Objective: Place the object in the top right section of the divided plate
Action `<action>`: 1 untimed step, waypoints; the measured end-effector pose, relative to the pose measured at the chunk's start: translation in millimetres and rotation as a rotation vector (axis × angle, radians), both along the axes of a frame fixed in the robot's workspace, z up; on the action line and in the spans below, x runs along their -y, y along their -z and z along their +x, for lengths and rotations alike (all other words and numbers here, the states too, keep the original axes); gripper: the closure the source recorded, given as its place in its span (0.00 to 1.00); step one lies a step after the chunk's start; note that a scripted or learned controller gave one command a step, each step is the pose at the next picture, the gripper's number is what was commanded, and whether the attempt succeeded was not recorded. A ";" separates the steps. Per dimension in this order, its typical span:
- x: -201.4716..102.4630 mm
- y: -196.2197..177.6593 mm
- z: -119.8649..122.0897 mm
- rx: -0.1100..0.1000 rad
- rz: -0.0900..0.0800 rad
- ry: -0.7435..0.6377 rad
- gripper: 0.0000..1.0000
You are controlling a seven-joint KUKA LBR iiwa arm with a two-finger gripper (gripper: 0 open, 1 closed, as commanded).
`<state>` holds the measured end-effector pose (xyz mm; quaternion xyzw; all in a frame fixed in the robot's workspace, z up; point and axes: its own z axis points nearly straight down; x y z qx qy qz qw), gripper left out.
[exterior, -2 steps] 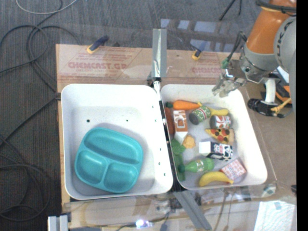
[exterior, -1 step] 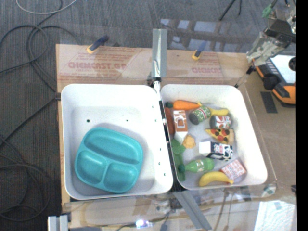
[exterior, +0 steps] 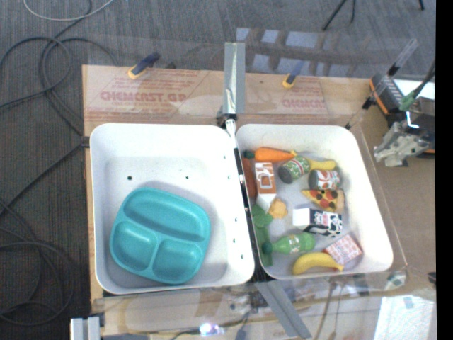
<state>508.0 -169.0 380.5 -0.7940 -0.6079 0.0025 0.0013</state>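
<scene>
While the gripper (exterior: pixel 398 149), aperture indeterminate, waits outside the right bin (exterior: pixel 368 211), recommend picking banana (exterior: pixel 316 263); teal divided plate (exterior: pixel 161 235) unloaded

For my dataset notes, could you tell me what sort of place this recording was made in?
Probably a robotics lab test bench: two white bins side by side on a board, one with a teal divided plate, the other with toy food such as a banana, cables across carpet.
</scene>
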 end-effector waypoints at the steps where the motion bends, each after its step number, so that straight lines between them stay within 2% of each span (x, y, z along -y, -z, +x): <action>1: -134.3 -52.6 -22.5 0.003 -0.001 0.039 1.00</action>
